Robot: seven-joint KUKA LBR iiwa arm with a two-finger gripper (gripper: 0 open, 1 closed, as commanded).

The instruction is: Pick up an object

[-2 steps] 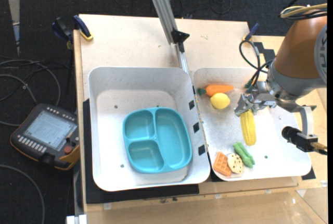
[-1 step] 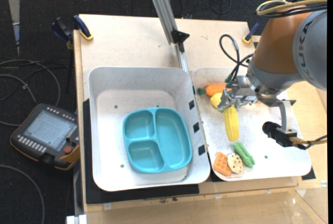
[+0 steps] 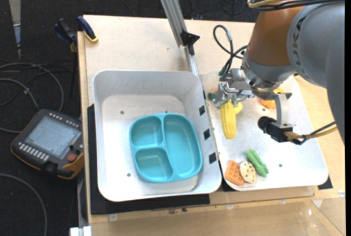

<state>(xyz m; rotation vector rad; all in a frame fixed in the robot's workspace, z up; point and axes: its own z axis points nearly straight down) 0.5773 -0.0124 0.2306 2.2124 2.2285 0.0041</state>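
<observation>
Two white bins (image 3: 109,119) are borne by a tan bench (image 3: 131,43); one divided plate (image 3: 164,147), one corn cob (image 3: 228,119) are counted. The gripper (image 3: 233,99) state cannot be told.

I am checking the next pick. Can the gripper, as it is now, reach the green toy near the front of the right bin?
Probably yes. The green toy lies uncovered on the right bin's floor, beside a waffle and a cookie. The gripper hovers above the corn, with open floor between them.

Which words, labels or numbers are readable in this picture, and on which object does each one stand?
"KU": large letters on the grey arm casing, cut off partway.
Teach pendant at the bench's left: the screen and buttons are too small and blurred to read.
</observation>
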